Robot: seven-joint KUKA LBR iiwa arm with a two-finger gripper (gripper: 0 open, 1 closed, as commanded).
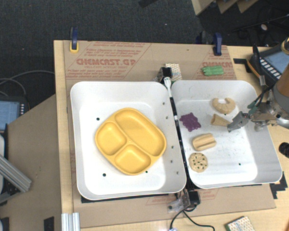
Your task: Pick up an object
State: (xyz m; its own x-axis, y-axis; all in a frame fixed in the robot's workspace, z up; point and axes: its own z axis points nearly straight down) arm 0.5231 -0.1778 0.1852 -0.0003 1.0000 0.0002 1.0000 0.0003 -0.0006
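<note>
The arm [285, 97] reaches in from the right edge, its wrist bent low and level, the gripper [237, 122] pointing left with its tip angled slightly downward.

Two white bins [82, 129]; the left holds a yellow divided plate [130, 141]. The right has a purple piece [190, 121], a tan bun [203, 142], a beige pastry [223, 105] and a brown-speckled cookie [198, 162]. A green item [213, 71] lies on the brown board with red print [111, 59]
</note>
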